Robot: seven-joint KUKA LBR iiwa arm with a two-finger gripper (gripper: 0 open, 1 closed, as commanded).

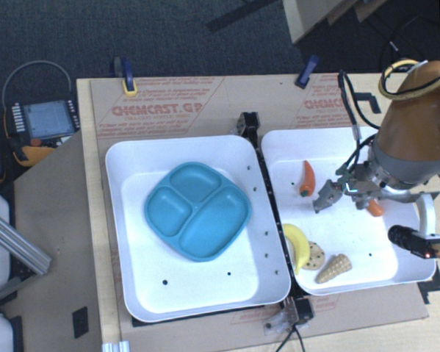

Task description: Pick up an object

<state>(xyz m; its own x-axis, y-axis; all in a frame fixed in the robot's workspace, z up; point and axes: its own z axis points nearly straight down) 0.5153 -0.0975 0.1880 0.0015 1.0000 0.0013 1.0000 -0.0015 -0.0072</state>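
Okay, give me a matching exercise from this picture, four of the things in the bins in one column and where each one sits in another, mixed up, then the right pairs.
Things:
1. blue divided plate
2. carrot
3. banana
4. ice cream cone

Places:
A. right bin, near its front edge
B. middle of the left bin
C. right bin, against the wall it shares with the left bin
D. right bin, upper part, left of the gripper

Pairs: 1-B, 2-D, 3-C, 4-A
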